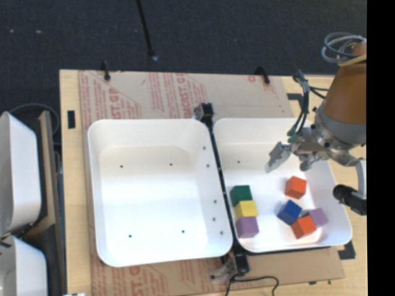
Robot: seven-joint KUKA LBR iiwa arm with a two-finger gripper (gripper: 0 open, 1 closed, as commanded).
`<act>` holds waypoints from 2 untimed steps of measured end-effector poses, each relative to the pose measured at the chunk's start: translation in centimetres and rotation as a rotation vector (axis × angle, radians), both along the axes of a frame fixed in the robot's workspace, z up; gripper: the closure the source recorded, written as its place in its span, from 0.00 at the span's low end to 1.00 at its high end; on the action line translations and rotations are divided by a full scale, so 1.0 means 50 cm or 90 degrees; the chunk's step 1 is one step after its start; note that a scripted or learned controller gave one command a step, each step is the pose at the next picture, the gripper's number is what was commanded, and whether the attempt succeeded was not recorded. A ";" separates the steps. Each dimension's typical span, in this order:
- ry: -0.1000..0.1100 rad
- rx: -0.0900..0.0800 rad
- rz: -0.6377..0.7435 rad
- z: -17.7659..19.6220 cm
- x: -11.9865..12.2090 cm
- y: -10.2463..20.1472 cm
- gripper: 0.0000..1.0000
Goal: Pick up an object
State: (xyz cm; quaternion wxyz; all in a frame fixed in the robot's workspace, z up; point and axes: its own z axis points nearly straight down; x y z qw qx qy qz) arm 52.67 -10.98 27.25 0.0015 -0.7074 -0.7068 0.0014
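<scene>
Grey gripper (290, 156), fingers spread and holding nothing, hovers in the right bin (259, 131); orange cube (296, 187) just below it.

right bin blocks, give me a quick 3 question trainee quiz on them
1. True or false: the green block touches the yellow block.
2. Which block lies nearest the gripper: A blue block, B upper orange block, C purple block?
3. Fill in: every block sits in the ___ bin.

Key: 1 true; 2 B; 3 right.
</scene>
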 end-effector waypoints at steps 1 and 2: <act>-0.003 0.000 0.000 0.005 0.002 0.000 0.00; -0.001 0.000 0.000 -0.093 -0.014 0.011 0.00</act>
